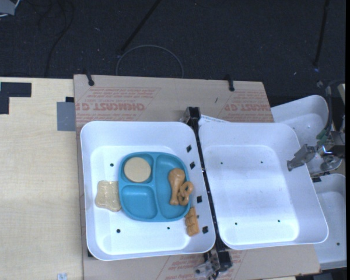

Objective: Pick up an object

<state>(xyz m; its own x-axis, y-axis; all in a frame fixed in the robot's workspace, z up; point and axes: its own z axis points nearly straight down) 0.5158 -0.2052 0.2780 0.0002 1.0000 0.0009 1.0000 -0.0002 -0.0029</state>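
Blue tray [141, 203] mid left bin [99, 134], pretzel [191, 221] outside its edge.

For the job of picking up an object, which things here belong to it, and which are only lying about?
Belong to the job:
gripper
round cookie
pretzel piece
pale toast piece
small brown piece
blue plate
left bin

Lying about:
right bin
cardboard sheet
black cables

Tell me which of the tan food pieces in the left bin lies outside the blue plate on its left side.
The pale toast-like slice, touching the blue plate at its left rim; the round piece and pretzel sit inside.
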